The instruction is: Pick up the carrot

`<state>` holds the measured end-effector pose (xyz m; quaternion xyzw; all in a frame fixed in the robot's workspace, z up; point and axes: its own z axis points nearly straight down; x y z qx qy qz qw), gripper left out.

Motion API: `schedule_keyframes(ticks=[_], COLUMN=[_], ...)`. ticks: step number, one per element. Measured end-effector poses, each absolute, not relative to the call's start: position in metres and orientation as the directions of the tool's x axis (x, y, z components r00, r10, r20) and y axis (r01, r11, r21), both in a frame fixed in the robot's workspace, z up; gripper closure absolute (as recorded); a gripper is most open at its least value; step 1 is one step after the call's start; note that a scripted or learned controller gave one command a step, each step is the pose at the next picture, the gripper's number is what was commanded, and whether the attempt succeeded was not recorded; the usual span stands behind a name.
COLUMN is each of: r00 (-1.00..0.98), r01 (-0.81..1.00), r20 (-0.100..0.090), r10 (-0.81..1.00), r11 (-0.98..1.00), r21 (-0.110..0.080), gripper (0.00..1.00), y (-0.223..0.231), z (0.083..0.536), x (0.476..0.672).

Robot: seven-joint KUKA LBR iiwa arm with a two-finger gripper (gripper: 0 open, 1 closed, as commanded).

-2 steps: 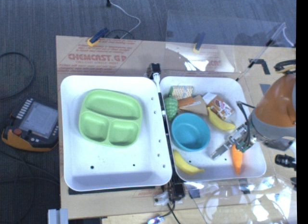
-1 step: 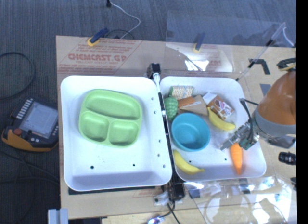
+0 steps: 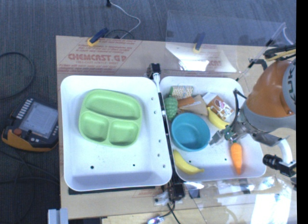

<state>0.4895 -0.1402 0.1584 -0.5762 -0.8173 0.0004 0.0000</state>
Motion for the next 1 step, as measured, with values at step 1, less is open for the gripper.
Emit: schedule_keyframes(ticks=[1], r00=[-0.337], r01=[0.942], r20=[-0.003], r10=[0.942], r11=[0.337], r21=[-0.002], gripper=[1.00], y=[-0.1405], z=[0.1671], x=[0.4903])
